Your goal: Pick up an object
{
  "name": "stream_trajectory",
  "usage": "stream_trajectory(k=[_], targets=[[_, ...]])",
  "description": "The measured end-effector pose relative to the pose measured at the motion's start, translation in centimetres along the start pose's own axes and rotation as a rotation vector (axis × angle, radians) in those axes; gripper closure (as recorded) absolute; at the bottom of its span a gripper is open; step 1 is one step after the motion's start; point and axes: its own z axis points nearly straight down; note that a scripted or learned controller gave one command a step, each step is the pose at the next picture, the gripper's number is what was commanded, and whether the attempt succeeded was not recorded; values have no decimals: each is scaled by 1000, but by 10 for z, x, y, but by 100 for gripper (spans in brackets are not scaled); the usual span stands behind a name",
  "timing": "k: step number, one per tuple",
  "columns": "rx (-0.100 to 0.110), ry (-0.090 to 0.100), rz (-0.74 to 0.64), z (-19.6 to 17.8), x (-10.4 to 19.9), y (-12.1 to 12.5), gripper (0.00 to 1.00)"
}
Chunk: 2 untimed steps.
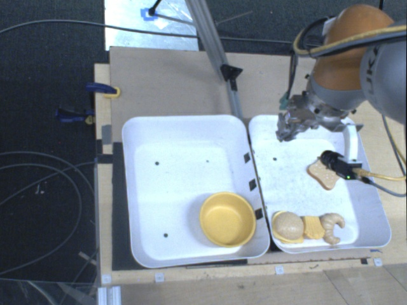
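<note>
Flanking a tan bench (172,81), dark carpet (44,56), loose cables (38,189).

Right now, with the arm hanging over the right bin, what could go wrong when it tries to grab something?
The gripper hangs over bare floor of the right bin, apart from every item, so a straight descent would likely grab nothing. The bread slice lies flat and may slip. The bun and croissant crowd the bin's near wall, hampering the gripper.

The left bin (159,170) offers open floor across its far half and left side; a yellow bowl (227,218) blocks its near right corner. In the right bin (280,189), the middle lies bare, with toys (308,227) crowding the near edge and a bread slice (323,174) by the right wall.
</note>
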Motion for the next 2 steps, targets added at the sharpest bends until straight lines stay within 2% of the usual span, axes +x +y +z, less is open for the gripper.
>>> stream_trajectory(k=[2], targets=[[1, 0, -1, 19, 113, 5, 100]])
